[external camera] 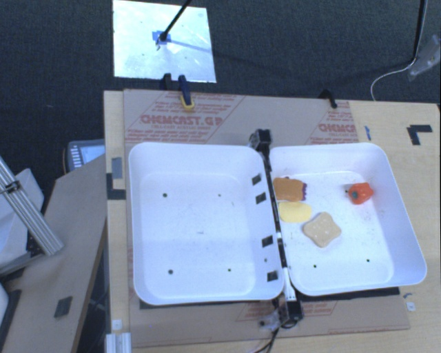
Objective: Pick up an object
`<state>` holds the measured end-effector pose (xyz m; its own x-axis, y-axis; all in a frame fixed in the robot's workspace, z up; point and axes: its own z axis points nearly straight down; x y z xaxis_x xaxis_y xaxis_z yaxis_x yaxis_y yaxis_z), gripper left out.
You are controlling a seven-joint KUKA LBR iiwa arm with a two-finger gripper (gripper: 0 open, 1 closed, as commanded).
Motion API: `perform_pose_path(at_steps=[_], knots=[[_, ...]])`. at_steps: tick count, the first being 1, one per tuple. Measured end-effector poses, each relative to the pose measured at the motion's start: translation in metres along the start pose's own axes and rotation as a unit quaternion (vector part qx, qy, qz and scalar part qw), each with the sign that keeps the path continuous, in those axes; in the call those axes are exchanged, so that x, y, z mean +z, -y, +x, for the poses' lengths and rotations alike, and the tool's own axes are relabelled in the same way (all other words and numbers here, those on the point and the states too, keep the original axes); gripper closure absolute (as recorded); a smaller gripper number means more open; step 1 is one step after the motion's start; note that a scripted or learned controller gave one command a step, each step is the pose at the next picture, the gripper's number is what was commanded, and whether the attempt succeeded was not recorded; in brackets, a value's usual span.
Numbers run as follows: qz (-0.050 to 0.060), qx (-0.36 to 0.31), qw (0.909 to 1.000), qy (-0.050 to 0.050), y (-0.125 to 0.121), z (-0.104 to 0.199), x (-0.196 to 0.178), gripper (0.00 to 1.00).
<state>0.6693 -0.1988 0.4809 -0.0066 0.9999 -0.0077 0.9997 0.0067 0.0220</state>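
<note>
Four small items lay in the right bin (386, 241), all in its upper half. A tan toast-shaped piece, the toast (322, 229), lay flat near the middle of the floor. Just up and left of it, touching or nearly touching, was a flat yellow piece (295, 212). Above that, close to the bin's left wall, sat a brown piece (289, 189) with a purple edge on its right side; whether it overlapped the yellow piece could not be settled. A red piece (359, 193) with a small green mark stood well apart from the other three, toward the right wall. None carried a readable label.

The left bin (196, 220) adjoined the right bin along a shared seam. Its white floor showed a few small dark dots. Black clips (265, 200) were spaced along the seam, with dark fittings at both ends.

Both bins rested on a brown board (227, 114). Red print on it read "CHEMCAST G P" at upper left; the same print recurred at upper right, partly covered by the right bin. A yellow clamp (185, 96) held the board's far edge, and a black clamp (331, 101) sat further right.

Beyond the board lay a shiny plate (164, 41) on dark carpet, with a thin black rod (176, 21) crossing it. A white cable (393, 72) curved at upper right. A metal rail (27, 214) ran slantwise at the left edge.
</note>
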Motion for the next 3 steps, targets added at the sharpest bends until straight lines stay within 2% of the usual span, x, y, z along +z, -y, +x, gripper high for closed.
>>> perform_pose_path(at_steps=[1, 2, 3], knots=[[0.007, -0.002, 1.0, -0.002, 0.0, 0.0, -0.001, 1.0], [0.008, -0.002, 1.0, -0.004, -0.001, 0.076, -0.019, 1.0], [0.011, -0.006, 0.9999, -0.006, 0.002, 0.214, 0.003, 1.0]])
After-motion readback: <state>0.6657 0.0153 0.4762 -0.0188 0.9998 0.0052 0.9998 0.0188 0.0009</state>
